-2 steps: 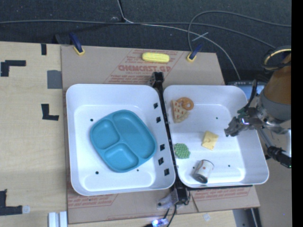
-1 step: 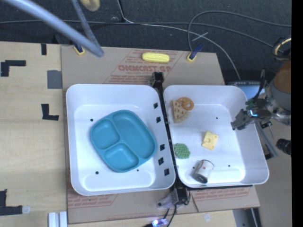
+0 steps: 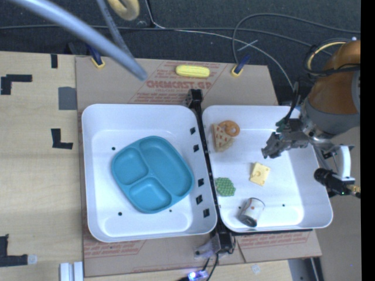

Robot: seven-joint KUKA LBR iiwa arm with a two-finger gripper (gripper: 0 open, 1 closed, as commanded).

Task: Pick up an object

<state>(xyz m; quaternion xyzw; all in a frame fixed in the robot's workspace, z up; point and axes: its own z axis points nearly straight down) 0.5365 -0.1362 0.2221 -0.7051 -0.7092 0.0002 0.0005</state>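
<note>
The arm enters from three o'clock, and its hand (image 3: 275, 148) hangs over the right bin (image 3: 310, 215), toward that bin's three o'clock side. The view is too dark and too small around the hand to show whether it is spread or closed, so that cannot be told; nothing is seen gripped in it.

The right bin carries every likely target. A yellow cheese wedge (image 3: 260, 173) lies just at seven o'clock from the hand and is the nearest piece. A waffle piece (image 3: 221, 137) and a pretzel (image 3: 229, 128) sit touching each other at the bin's eleven o'clock corner. A green round piece (image 3: 224, 186) rests against the divider at the bin's nine o'clock edge, and a small grey can (image 3: 251, 211) lies on its side near six o'clock. The left bin (image 3: 94, 215) carries a blue divided tray (image 3: 152, 173). On the desk (image 3: 35, 151), beyond the bins at twelve o'clock, a yellow banana-like toy (image 3: 192, 71) lies on the cardboard.

The step in hand looks like the approach: the hand is over the bin and no object has been taken. The next move probably calls for shifting toward seven o'clock over the cheese wedge, descending squarely and closing on its flat sides. The wedge is small and low, so a shallow descent could miss it or nudge it away.
</note>
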